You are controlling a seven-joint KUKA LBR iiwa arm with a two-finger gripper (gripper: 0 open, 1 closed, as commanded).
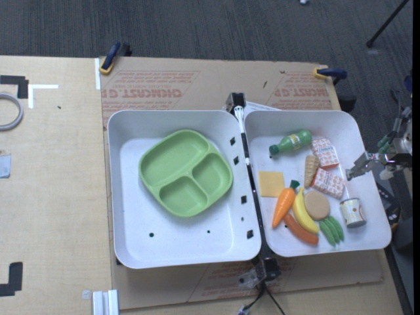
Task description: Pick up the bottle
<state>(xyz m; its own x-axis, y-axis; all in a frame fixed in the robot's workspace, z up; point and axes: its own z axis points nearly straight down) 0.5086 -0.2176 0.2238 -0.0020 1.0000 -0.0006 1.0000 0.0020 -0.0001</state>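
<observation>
Hovering over the right bin's outer rim, the metal two-finger gripper [359, 167] had its fingers spread apart with nothing between them. Just beside it lay a red-and-white patterned carton [329, 183], with a small white can [353, 212] nearer the front. The green plastic bottle [291, 142] lay on its side near the back of the white right bin [367, 241], well apart from the gripper. A green divided plate [186, 172] sat in the white left bin [125, 241].
</observation>
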